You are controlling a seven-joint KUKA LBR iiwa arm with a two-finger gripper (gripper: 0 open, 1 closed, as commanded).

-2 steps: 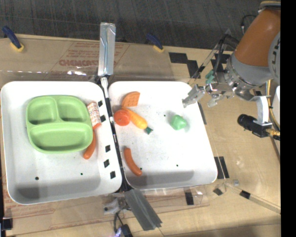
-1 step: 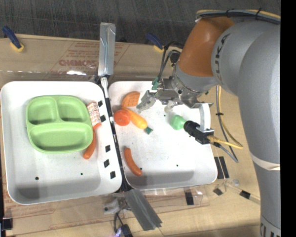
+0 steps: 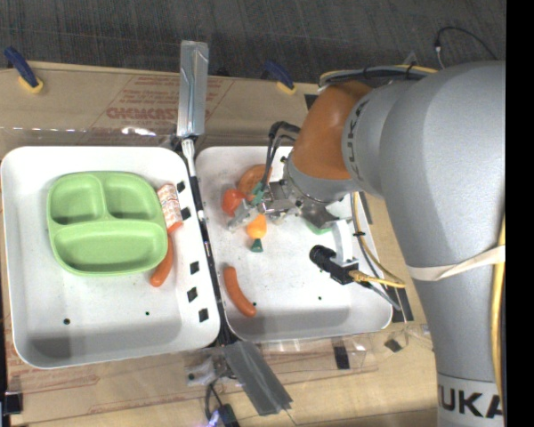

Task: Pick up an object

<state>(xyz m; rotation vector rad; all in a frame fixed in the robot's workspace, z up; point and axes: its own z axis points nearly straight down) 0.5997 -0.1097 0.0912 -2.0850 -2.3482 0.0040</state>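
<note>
Toys cluster (image 3: 247, 205) in the right bin (image 3: 289, 323), far-left part, under our gripper (image 3: 265, 205). We cannot tell its state. Risk, we judge: crowded pieces, so it may nudge them aside or catch none.

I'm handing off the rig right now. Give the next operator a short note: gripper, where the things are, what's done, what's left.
Gripper: low in the right bin, among small orange toys; nothing seen between its fingers, grip unclear.
Right bin: orange sausage near the front left, apart from the gripper.
Left bin: green tray, a second orange sausage at its right edge, a striped tube beside it.
Done: arm lowered over the toys.
Left: confirm a grasp, lift.
</note>
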